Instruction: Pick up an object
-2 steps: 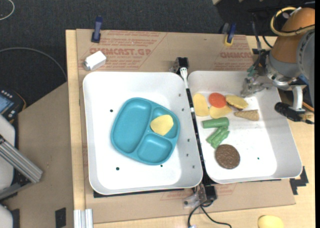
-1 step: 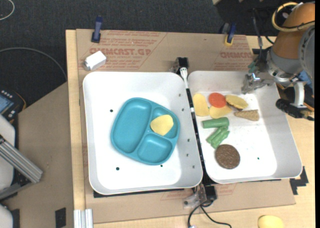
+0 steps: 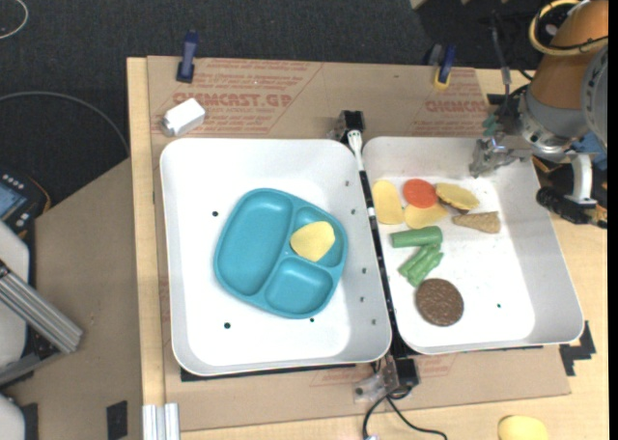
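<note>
Nearest us in the right bin [image 3: 541, 303] sits a brown cookie [image 3: 439, 301], then green beans [image 3: 418, 250], then a red tomato slice [image 3: 419, 193]. All lie loose, easy to grab. Farther back our gripper [image 3: 490, 153] hangs over the bin's far corner, holding nothing; we cannot tell how wide it is.

Robotics lab. Cardboard-topped bench [image 3: 290, 91] held by blue clamps [image 3: 187, 54], centre frame. Loose cables [image 3: 58, 100] on dark carpet, upper left.
</note>
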Action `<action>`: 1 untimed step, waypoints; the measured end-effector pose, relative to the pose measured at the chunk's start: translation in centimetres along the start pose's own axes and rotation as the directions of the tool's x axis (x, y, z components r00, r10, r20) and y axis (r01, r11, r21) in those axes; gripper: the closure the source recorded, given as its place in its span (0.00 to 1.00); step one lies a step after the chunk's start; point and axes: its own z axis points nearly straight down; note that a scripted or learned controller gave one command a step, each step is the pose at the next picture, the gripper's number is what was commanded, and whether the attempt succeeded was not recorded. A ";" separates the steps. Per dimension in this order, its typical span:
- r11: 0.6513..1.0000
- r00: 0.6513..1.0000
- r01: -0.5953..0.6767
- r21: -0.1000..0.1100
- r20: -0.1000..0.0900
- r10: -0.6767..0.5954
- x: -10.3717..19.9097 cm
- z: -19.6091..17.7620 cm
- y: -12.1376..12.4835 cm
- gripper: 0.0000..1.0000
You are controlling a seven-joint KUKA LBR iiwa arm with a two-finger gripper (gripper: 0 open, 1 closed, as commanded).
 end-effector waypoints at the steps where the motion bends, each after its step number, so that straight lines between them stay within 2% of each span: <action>1: 1.000 1.000 0.000 -0.003 0.002 0.000 0.0 -1.1 0.1 1.00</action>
